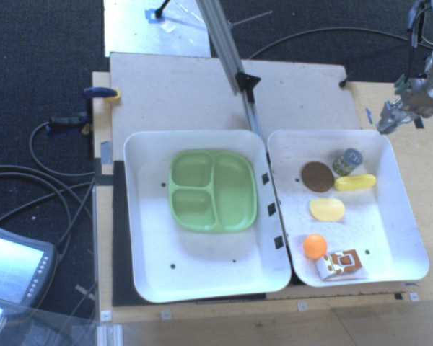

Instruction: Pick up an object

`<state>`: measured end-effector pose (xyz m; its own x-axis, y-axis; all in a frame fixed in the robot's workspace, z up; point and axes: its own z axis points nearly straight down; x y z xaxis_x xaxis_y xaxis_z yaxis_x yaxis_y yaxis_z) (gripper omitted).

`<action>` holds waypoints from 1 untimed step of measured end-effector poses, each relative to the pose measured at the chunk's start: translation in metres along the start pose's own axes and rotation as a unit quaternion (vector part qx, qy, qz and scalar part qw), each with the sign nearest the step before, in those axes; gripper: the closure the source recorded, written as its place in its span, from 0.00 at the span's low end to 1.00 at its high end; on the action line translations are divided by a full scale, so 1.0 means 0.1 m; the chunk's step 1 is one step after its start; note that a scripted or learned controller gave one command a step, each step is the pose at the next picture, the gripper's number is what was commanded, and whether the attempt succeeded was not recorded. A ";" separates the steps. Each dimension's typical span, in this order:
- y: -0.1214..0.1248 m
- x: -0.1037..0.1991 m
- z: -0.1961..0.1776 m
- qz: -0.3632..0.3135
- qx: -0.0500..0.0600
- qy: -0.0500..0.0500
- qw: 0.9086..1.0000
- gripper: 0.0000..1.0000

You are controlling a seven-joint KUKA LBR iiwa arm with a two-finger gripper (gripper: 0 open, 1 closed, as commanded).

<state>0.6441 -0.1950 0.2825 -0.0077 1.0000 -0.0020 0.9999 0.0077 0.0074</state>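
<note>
The right bin [408, 225] holds a brown round disc [317, 176], a small grey-green can [347, 161], a yellow banana-shaped piece [355, 183], a pale yellow oval [326, 209], an orange ball [315, 246] and a brown-and-white box [341, 264]. My gripper [387, 120] hangs at the far right, above the bench just beyond the right bin's back corner, up and to the right of the can. Nothing shows between its fingers.
The left bin [148, 265] holds a green divided plate [212, 190]. A slanted metal pole [224, 38] crosses the back of the bench toward the gap between the bins. Cables and a clamp lie off the bench's left side.
</note>
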 end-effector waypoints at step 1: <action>-0.16 0.49 0.16 -0.001 0.004 0.002 1.000 1.00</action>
<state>0.6276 -0.1458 0.2659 -0.0099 1.0000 0.0013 1.0000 0.0099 -0.0003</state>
